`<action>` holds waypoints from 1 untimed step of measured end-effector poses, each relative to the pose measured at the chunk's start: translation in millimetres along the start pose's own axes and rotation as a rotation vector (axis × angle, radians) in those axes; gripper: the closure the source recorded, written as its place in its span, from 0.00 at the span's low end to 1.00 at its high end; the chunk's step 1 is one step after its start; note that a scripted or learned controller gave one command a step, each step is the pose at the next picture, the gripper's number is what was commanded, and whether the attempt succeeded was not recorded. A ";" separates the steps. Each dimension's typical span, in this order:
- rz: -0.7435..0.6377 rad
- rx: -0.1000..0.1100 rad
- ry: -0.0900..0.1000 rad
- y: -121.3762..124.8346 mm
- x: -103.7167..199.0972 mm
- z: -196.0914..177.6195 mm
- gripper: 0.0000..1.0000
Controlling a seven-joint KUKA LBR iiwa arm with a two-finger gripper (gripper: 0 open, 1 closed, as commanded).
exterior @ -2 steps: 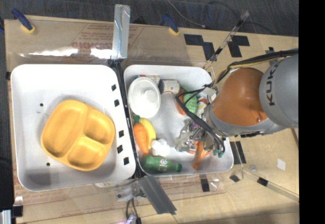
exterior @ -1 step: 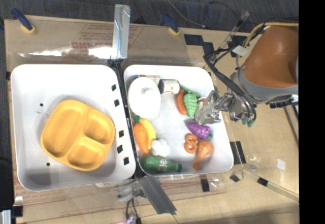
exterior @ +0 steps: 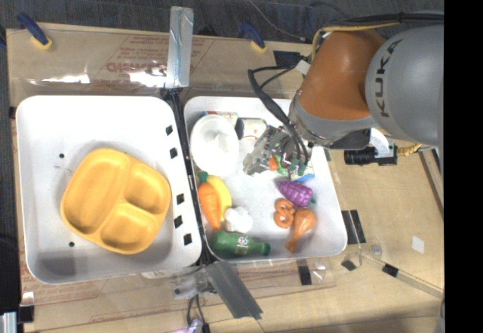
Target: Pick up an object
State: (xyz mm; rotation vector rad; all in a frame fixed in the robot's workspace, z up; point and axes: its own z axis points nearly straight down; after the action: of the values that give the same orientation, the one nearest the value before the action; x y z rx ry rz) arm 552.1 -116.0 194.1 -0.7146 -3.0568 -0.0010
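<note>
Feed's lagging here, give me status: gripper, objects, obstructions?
Gripper low in right bin, nothing seen held. Purple grapes, pretzel nearby. White bowl crowds it.

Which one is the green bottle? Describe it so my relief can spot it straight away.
Look in the right bin, along its near wall. The green bottle lies on its side there, just below the carrot and a small white piece. It is the only dark green, long thing there.

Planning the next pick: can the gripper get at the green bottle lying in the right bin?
Probably yes. The green plastic bottle lies along the near wall of the right white bin, uncovered from above; the gripper hangs farther back. The wall beside it may crowd a grasp.
</note>
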 end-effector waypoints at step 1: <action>0.176 -0.001 -0.005 46.5 -45.0 -56.0 1.00</action>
State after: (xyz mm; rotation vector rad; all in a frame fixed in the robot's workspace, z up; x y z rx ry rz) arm 613.2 -94.3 250.0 -0.9827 -2.9867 0.0004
